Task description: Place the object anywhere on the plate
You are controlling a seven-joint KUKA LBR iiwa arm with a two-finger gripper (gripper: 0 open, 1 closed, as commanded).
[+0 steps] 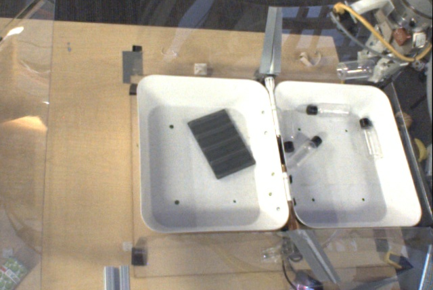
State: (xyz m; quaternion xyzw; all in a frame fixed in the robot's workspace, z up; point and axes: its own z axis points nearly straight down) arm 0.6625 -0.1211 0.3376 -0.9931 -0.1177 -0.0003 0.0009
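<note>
A dark grey ridged plate (221, 143) lies flat and askew in the left bin (155, 207). In the right bin (399, 214) lie three clear tubes with black caps. One tube (329, 108) is near the back wall, another tube (371, 139) is toward the right wall, and a third tube (302, 151) lies slanted near the left wall. My gripper (362, 67) hangs above the bench just behind the right bin's back right corner, apart from all the tubes and far from the plate.
A metal divider post (272, 38) stands behind the seam between the bins. A yellow cable (369, 25) loops off the wrist. Small black brackets (133, 64) sit by the left bin's corners. A small block (200, 68) rests on the bench behind the left bin.
</note>
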